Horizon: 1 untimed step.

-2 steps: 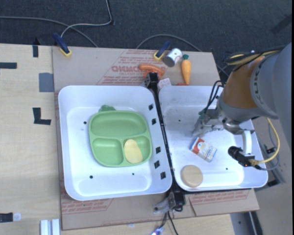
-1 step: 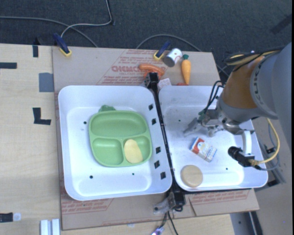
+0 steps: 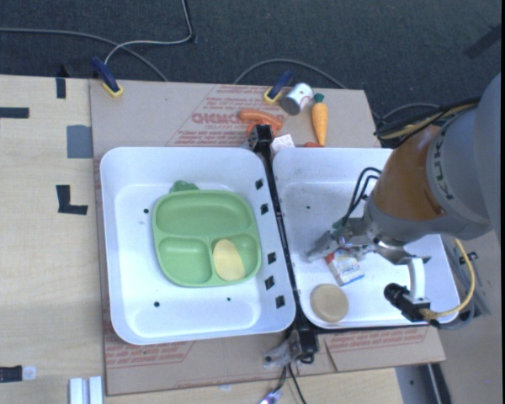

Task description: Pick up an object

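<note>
In the right bin (image 3: pixel 320 171), my gripper (image 3: pixel 340 244) hangs low near the middle of the floor, reaching in from the right. Just below it lies a small white box with red print (image 3: pixel 348 269), touching or almost touching the gripper's tip. A round tan disc (image 3: pixel 329 303) sits near the bin's front wall, a little below the box. The left bin (image 3: pixel 122 225) holds a green divided plate (image 3: pixel 204 215) with a pale yellow piece (image 3: pixel 229 260) in its lower right compartment.
Behind the bins, on the cardboard, lie a carrot (image 3: pixel 319 121), an orange piece (image 3: pixel 259 118) and a small grey can (image 3: pixel 298 98). Blue and yellow clamps (image 3: pixel 107 76) grip the cardboard's back edge. The arm's grey and orange body (image 3: pixel 421 183) covers the right bin's right side.
</note>
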Each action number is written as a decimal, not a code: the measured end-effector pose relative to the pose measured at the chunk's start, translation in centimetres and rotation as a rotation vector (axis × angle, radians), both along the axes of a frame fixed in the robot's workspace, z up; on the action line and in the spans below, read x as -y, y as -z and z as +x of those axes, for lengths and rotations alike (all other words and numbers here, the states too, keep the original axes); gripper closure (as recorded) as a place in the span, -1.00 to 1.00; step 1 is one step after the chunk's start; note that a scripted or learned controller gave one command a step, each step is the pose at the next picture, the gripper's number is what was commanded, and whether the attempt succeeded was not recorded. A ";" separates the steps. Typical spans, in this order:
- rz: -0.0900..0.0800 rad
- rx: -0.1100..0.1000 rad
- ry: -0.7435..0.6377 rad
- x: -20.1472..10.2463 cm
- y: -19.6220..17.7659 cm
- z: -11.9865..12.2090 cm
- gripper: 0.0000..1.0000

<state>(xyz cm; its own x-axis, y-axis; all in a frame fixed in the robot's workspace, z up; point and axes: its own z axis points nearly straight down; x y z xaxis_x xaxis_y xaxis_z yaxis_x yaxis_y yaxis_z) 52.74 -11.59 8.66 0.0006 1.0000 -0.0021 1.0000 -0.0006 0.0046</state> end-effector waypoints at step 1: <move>0.002 -0.003 -0.001 0.0 0.0 1.9 -1.00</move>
